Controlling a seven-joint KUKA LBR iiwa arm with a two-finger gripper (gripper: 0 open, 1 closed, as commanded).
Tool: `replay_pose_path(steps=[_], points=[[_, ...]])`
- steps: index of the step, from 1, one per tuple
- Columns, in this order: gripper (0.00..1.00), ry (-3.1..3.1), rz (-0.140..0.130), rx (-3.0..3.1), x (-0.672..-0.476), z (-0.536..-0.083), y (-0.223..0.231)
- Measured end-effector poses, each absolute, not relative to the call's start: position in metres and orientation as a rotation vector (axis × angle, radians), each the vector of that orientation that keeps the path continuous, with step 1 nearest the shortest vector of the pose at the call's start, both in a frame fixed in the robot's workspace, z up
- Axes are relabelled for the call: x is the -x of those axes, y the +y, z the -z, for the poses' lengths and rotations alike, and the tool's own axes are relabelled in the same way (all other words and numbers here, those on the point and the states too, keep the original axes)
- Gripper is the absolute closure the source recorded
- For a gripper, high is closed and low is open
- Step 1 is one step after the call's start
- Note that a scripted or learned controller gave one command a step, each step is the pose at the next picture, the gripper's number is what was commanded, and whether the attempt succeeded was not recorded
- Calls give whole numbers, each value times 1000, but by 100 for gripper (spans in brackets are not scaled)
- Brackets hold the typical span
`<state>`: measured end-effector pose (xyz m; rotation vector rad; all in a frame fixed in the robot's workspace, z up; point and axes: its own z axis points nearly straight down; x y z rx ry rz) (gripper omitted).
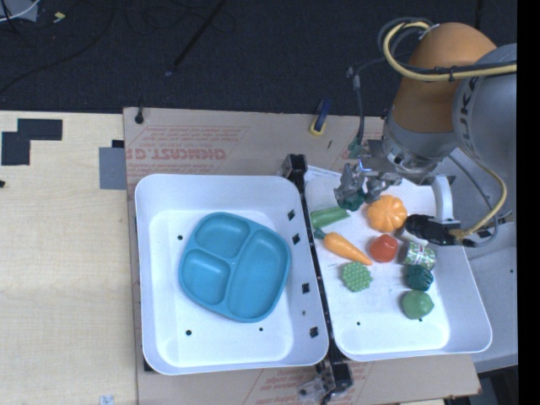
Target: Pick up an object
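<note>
**Gripper low at the back of the right bin, among toy foods**

We see the gripper (353, 194) at the back of the right bin (456, 332), near its left wall. Its tip hangs just above the back end of a green vegetable (328, 218) that lies along the divider side; a dark teal patch shows at the tip, and we cannot tell whether it is an object or part of the tool. Whether the fingers stand apart or together we likewise cannot tell, and nothing is plainly clamped between them.

Just right of the gripper sits an orange pumpkin (386, 213). In front of it lie a carrot (348, 247), pointing toward the divider, and a red tomato (383, 248) beside the carrot's thick end. A knobbly green piece (356, 277) rests in front of the carrot. Toward the right wall we find a small wrapped item (421, 255), a dark teal piece (418, 278) in front of it, and a round green piece (416, 305) nearest the front.

The grey arm (494, 108) with its orange band (439, 66) enters from the right, above the bin.

The left bin (160, 344) holds a blue divided tray (234, 265), lying flat near its centre.
</note>
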<state>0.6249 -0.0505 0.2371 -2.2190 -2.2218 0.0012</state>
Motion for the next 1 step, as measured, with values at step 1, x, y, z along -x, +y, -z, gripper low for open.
replay_pose_path(steps=[1], points=[[100,-2221,-7,2217,-627,-216,-48]])
